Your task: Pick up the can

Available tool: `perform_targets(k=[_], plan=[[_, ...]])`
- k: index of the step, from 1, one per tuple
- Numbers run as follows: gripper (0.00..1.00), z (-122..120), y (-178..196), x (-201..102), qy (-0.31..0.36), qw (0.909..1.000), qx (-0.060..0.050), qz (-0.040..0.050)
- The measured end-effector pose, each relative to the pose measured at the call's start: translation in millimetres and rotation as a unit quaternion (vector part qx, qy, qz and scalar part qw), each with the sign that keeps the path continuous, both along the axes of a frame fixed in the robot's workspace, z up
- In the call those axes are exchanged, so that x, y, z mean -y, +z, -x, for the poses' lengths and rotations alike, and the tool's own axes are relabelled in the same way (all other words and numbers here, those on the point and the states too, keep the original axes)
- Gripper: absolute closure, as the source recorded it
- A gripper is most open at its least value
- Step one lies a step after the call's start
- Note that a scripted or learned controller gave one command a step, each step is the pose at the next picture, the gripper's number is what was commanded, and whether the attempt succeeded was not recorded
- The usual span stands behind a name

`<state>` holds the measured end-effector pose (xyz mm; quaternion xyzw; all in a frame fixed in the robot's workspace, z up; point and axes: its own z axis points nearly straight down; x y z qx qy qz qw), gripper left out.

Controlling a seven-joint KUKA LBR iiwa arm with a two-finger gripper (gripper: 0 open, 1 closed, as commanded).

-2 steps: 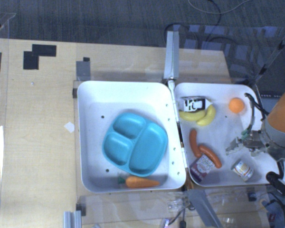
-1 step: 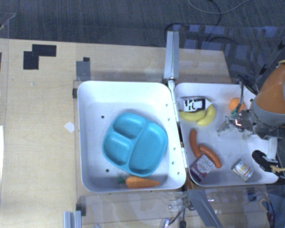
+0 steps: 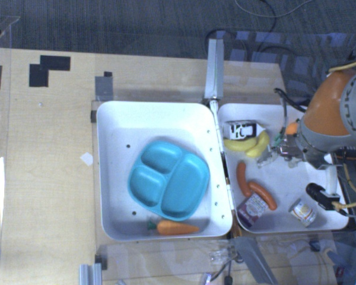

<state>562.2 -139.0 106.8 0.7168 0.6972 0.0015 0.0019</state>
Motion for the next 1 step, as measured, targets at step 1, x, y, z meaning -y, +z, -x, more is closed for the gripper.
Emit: perform_targets(k=[1], plan=[[0.0,53.5,55.0,52.1,0.158,0.9875,0.001,0.0016]])
